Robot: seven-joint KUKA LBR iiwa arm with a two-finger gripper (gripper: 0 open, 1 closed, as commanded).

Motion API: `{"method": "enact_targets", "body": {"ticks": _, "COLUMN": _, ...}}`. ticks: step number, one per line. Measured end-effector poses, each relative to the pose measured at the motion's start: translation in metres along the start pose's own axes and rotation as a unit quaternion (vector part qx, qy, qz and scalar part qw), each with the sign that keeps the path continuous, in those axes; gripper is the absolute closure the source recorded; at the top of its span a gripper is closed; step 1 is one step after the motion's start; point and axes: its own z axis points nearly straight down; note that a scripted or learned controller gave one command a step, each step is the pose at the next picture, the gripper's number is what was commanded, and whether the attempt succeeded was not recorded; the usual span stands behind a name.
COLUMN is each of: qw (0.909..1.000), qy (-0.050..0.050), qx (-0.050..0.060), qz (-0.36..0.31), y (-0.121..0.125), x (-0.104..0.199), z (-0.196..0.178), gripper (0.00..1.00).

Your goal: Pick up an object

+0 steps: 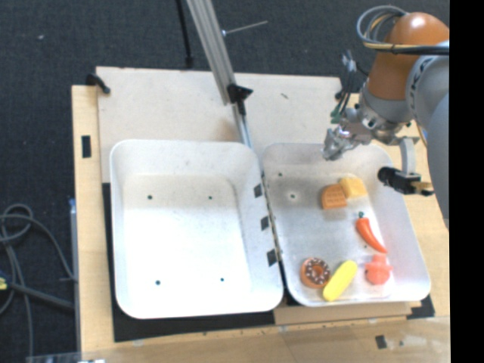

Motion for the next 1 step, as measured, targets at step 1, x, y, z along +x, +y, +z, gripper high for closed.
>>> {"method": "enact_targets", "body": {"ticks": 1, "qw": 1.0, "qy": 0.0, "qx": 0.001, "qz": 0.0, "y": 0.0054, "x": 0.0002, "z": -0.0455, "gripper": 1.0}}
